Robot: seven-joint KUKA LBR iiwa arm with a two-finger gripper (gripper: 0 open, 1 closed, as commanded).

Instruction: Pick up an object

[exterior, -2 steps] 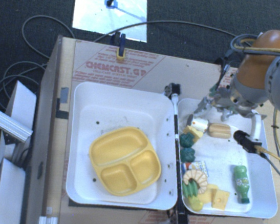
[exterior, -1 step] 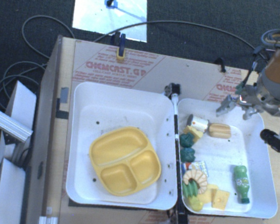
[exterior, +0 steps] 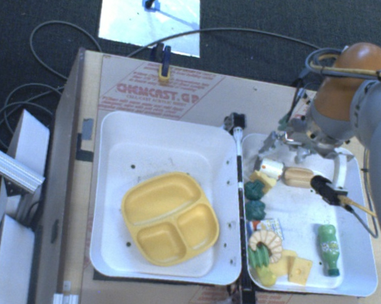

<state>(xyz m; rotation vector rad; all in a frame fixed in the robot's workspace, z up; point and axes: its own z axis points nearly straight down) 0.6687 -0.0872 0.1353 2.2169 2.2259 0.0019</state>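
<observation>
My gripper (exterior: 295, 147) hangs over the far end of the right bin (exterior: 364, 267), just above and behind a tan bread roll (exterior: 298, 176). A small white and yellow piece (exterior: 268, 168) lies left of the roll. Two dark green toys (exterior: 255, 190) (exterior: 256, 209) lie along the bin's left wall. A green bottle (exterior: 329, 249) rests near the right wall. At the near end sit a striped corn-like toy (exterior: 266, 243), a yellow cheese wedge (exterior: 299, 269) and a yellow-green lump (exterior: 265, 275). Nothing shows in the gripper.
The left bin (exterior: 121, 145) holds a yellow divided plate (exterior: 170, 217). A clamp (exterior: 235, 124) sits on the rim between the two bins. The grey arm with its orange band (exterior: 346, 71) comes in from the upper right. Cables run behind the bench.
</observation>
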